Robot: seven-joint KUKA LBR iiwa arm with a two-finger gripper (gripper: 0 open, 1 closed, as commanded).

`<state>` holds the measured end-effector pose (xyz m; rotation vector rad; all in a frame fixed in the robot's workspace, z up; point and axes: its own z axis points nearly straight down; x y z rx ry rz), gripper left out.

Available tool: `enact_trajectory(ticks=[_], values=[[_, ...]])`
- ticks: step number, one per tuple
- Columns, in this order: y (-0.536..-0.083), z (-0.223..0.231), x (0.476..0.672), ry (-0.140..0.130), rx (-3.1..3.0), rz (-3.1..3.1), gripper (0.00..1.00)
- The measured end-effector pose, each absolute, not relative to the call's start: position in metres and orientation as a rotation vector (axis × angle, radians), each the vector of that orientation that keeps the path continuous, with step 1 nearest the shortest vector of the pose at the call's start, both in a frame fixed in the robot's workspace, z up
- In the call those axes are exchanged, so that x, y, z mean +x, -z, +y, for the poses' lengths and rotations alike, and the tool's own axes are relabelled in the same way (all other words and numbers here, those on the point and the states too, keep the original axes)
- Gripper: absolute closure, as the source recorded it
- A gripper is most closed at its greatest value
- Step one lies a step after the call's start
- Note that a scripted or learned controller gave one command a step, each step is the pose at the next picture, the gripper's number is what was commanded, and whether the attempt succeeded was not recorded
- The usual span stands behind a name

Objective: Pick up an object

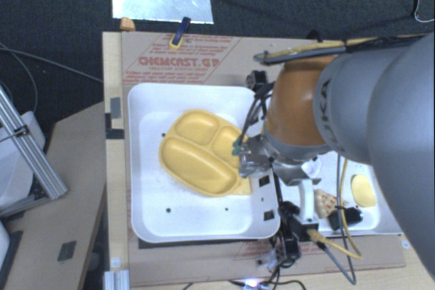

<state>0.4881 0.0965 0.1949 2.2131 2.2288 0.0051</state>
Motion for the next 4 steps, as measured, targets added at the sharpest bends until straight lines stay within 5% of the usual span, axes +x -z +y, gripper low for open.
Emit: enact_trajectory(ticks=[1,2,3,4], values=[[-0.211,0.051,0.518,-0.002,2.222,2.216,1.0],[-0.21,0.054,0.517,-0.001,2.218,2.224,0.0],[-0.308,0.099,0.487,-0.015,2.207,2.23,0.0],[-0.423,0.164,0.487,-0.024,2.204,2.231,0.0]])
